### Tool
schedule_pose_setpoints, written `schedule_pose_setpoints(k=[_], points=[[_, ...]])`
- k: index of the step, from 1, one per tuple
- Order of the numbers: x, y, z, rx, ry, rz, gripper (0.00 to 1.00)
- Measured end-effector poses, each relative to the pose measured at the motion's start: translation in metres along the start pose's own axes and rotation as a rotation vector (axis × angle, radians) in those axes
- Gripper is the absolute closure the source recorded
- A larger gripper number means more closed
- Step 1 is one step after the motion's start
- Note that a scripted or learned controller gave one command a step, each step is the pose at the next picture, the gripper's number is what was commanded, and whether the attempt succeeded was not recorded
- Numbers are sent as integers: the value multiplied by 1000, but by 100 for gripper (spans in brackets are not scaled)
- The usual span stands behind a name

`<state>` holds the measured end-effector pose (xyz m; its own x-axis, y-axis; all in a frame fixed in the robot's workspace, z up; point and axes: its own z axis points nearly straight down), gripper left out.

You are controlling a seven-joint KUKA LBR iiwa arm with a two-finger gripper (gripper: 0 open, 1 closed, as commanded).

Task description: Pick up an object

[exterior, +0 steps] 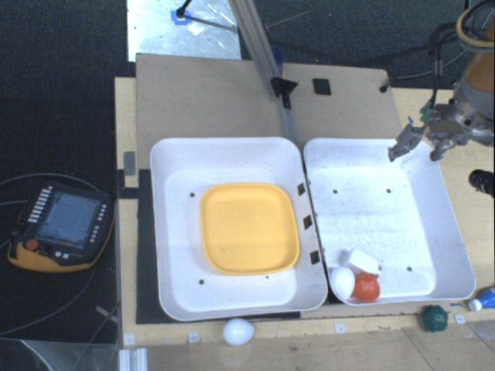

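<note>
My gripper (421, 148) hangs over the far right corner of the right bin (387, 207), open, with nothing between its fingers. In the near left corner of that bin lie a white egg-shaped object (343, 282), a red-orange round object (366, 287) and a small white block (363, 261), all touching or nearly so. A yellow square plate (249, 227) lies in the middle of the left bin (174, 207).
A second white egg shape (238, 331) rests on the bench in front of the left bin. A dark green ball (435, 318) and a blue-tipped item (483, 301) sit near the front right corner. A teach pendant (60, 230) lies far left.
</note>
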<state>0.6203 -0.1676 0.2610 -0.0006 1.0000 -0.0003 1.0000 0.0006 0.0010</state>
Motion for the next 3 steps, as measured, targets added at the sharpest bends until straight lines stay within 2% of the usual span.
schedule_pose_setpoints(k=[1,3], points=[[-9,0,47,4,1,1,0],[-15,-7,167,5,1,1,0]])
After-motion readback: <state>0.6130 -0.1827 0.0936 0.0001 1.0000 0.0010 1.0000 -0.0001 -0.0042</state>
